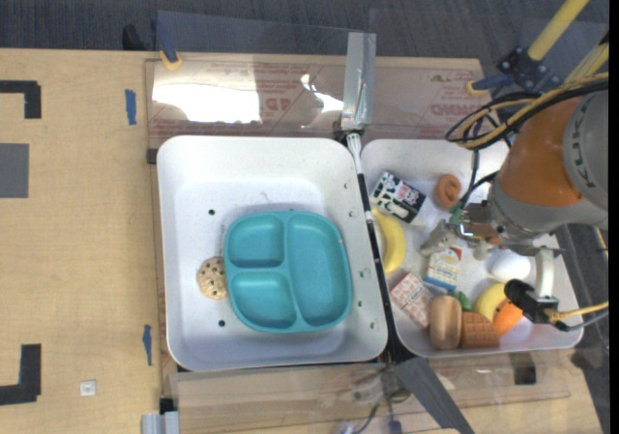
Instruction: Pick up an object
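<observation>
My gripper (456, 229) hangs low over the middle of the right bin (556, 343), under the grey wrist and its orange band. It sits just above a small white and blue carton (444, 271). Around it lie a yellow banana (392, 242), a black and white patterned box (397, 196), an orange ring (447, 190), a white egg (507, 265), a pink box (410, 299), a brown bun (445, 321), a lemon (491, 300) and an orange carrot (510, 317). The wrist hides part of the bin's right side.
The left bin (184, 181) holds a teal divided plate (287, 270) and a cookie (212, 277) at its left edge. A metal post (358, 84) and a clear panel stand behind the bins. Cables hang at the upper right.
</observation>
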